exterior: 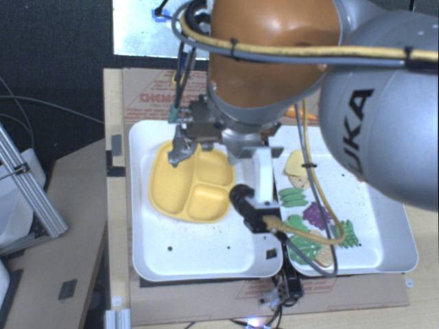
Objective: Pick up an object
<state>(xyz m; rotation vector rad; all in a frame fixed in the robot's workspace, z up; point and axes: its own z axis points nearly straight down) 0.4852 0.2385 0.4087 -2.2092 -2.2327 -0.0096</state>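
While the big grey and orange arm (274, 40) is leaning in from the right of the camera view, its gripper (181, 149) is hanging low over the left bin (206, 260). It is sitting right at the top left edge of the yellow plate (192, 190), and it looks like it is touching the rim there. The plate is lying flat in the middle of the left bin, with its little dips facing up.

The arm's fat orange part is blocking a lot of the gripper, so nobody can tell if the gripper is open or squeezed shut. Nothing is showing up as held in it.

Toy food is lying in the right bin (394, 252): some green peas (293, 197) and purple grapes (317, 216), both well apart from the gripper (a loose cable from the arm is looping over them).

It looks like the arm is at the reaching step and is going for the plate's edge. Next it is probably going to need to pinch that thin rim tight and lift slowly. The plate is wide and smooth, so it may tip or slide out.
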